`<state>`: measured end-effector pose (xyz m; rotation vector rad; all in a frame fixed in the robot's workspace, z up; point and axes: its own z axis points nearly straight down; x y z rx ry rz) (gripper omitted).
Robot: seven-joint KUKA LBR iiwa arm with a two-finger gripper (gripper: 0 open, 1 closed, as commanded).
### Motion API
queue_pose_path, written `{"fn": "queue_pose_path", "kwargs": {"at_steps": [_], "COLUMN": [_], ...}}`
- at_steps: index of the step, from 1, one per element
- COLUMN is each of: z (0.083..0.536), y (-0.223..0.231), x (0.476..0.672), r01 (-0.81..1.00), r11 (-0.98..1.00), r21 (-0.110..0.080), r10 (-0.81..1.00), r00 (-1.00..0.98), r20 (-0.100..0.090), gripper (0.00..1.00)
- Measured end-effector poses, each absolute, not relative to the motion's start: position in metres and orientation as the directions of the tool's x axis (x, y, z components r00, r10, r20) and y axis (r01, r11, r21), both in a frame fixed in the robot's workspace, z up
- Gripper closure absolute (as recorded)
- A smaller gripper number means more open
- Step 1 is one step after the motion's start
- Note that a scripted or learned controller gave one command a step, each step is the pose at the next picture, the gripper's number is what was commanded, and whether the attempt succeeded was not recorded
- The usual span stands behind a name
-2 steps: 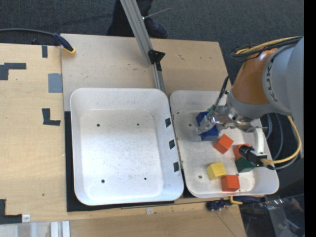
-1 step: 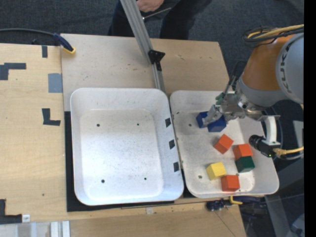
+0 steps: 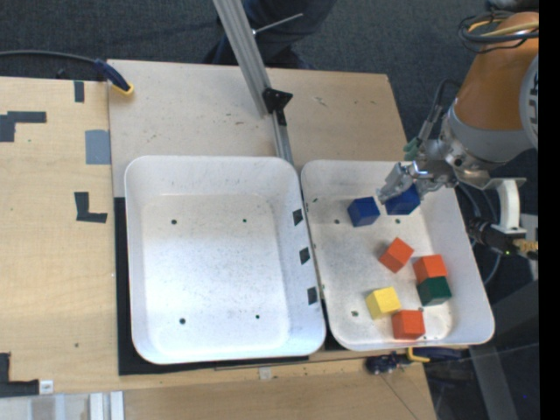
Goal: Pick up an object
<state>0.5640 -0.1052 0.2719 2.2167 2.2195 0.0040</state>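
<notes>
Pincer: the pincer (image 3: 404, 185) hangs low over the far end of the right bin (image 3: 464, 322), its metal fingers (image 3: 391, 184) slanting down toward the bin floor; whether they are spread or pressed together cannot be told at this size

Nearest block: a blue cube (image 3: 404, 202) lies directly under the pincer, touching or nearly touching the fingers, but it is not visibly between them, so no grasp can be claimed

Second blue cube (image 3: 363, 211): it sits just beside the first, toward the middle of the tabletop, near enough that a descending finger could nudge it (a likely cause of a failed try)

Other blocks: an orange cube (image 3: 396, 255) lies tilted at the bin's centre; nearer the camera a red-orange block (image 3: 429, 267) rests against a dark green cube (image 3: 434, 290), with a yellow cube (image 3: 382, 301) and another orange cube (image 3: 408, 324) close by; all are well apart from the pincer

Why the arm is here: judging by the pose, the blue pair at the far end is the target, being nearest to the arm's reach from the right

Left bin (image 3: 140, 234): it sits flush beside the right one, probably as a drop-off place

Arm: the orange band (image 3: 499, 86) shows above the wrist, which leans in over the bin's far right corner

Stage of task: approach or closing phase, by this reading; nothing is lifted yet
</notes>
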Motion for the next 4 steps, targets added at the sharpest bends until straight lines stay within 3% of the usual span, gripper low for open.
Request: {"fn": "queue_pose_path", "kwargs": {"at_steps": [3,4], "z": [0.235,0.222], "y": [0.049,0.098], "x": [0.638,0.654], "r01": [1.0,1.0], "r11": [0.006,0.006], "r21": [-0.001,-0.002], "r10": [1.0,1.0], "r00": [-0.006,-0.006], "r20": [0.001,0.0], "gripper": [1.0,1.0]}}
